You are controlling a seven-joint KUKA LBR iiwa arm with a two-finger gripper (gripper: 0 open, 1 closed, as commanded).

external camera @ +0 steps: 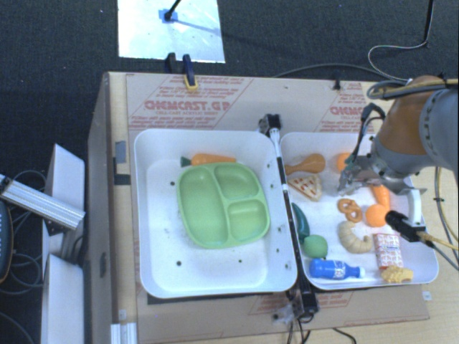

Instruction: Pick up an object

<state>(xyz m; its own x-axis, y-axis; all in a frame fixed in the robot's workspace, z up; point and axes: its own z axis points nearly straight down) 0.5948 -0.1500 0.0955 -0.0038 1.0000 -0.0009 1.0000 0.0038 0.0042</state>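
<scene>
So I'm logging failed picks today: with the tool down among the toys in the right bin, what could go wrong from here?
The tool sits in a crowded patch: the pretzel, orange ball and pizza slice lie close, so it may nudge neighbours or grab none. It is also near the right bin floor and could scrape it.

The surface (215, 95), a board printed with red lettering, carried two shallow white bins side by side. The left bin (161, 213) sat toward nine o'clock, the right bin (423, 267) toward three o'clock, their inner rims touching along a black divider (285, 199) that ran from twelve to six o'clock. At the board's twelve o'clock edge stood a black clamp with a yellow tip (188, 72). Bare board showed around both bins.
</scene>
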